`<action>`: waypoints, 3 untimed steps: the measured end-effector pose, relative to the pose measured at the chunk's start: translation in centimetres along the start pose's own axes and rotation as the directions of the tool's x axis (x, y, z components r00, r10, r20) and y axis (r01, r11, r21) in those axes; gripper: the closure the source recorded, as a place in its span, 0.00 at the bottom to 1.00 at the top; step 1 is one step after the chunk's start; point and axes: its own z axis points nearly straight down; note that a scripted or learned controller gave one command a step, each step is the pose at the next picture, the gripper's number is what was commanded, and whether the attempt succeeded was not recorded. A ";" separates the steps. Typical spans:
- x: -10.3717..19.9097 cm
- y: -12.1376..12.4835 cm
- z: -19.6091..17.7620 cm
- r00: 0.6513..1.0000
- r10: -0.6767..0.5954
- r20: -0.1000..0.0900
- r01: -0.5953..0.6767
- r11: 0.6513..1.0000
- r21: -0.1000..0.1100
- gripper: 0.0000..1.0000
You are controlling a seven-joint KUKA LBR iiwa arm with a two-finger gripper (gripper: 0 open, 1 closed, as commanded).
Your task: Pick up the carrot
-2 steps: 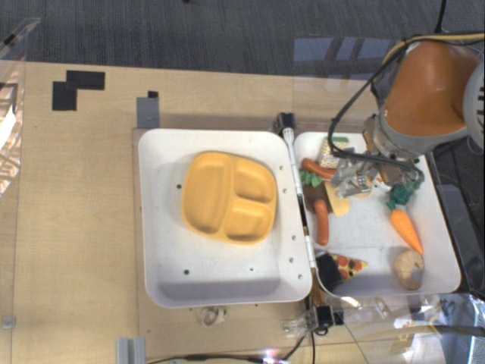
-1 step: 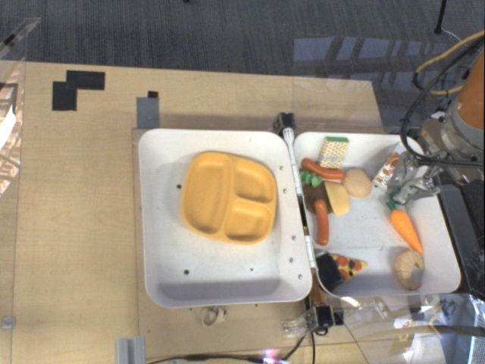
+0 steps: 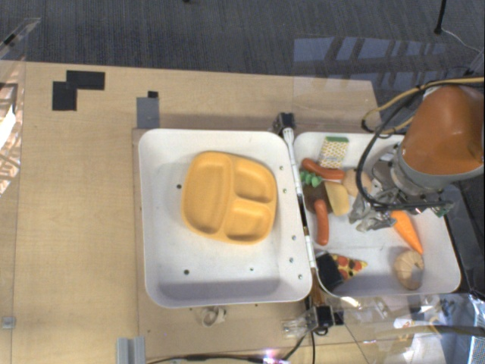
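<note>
The orange carrot [image 3: 408, 232] lies in the right bin [image 3: 447, 283], towards its right side, with the thin tip pointing to the front right. My gripper [image 3: 369, 218] hangs low over the bin's middle, just left of the carrot's thick end. The arm's orange band [image 3: 445, 131] and grey wrist cover the bin's back right part and the top of the gripper. From this angle I cannot make out whether the carrot's thick end touches the gripper.
The left bin [image 3: 163, 279] holds a yellow divided plate [image 3: 229, 196]. In the right bin lie two red sausages [image 3: 322, 171] [image 3: 322, 223], a green piece [image 3: 309, 179], a speckled cracker [image 3: 333, 152], a pale wedge [image 3: 340, 199], a pizza slice [image 3: 351, 265] and a beige lump [image 3: 409, 268].
</note>
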 end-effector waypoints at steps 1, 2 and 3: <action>4.4 -5.9 3.4 0.961 -0.275 0.004 0.275 0.961 0.015 1.00; 4.2 -5.7 3.4 0.961 -0.277 0.008 0.277 0.961 0.014 0.00; 4.7 -5.7 3.4 0.994 -0.113 0.007 0.113 0.993 0.017 0.00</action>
